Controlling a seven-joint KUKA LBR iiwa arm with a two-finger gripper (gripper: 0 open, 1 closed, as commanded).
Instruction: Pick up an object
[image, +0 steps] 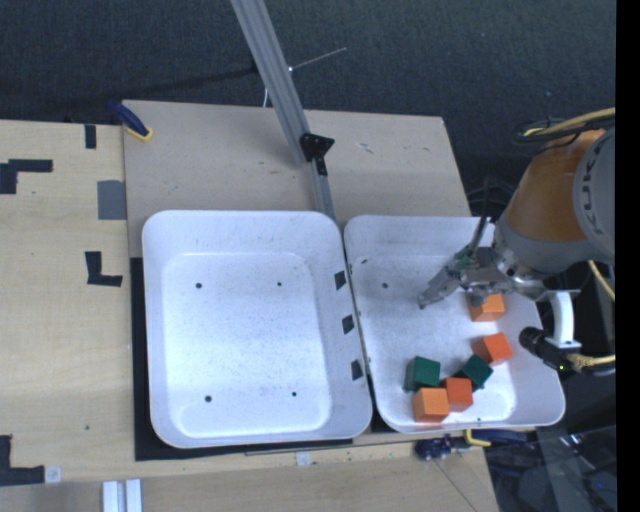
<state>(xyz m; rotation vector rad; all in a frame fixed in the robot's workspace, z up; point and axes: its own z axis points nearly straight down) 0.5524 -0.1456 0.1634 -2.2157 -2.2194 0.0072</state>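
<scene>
grey arm (560, 220) hangs over the wooden worktop (230, 150); pincer (440, 290), spread wide, beside a tilted orange block (487, 306).

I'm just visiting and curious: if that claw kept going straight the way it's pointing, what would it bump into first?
The gripper points down and toward the left of the right bin. Nothing lies in that line, so it would probably meet the bin's bare white floor first. The orange block sits beside it, off that path. Depth is hard to judge.

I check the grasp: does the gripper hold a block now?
Cannot tell. The gripper sits low in the right bin, beside an orange block, nothing visibly between its fingers.
</scene>
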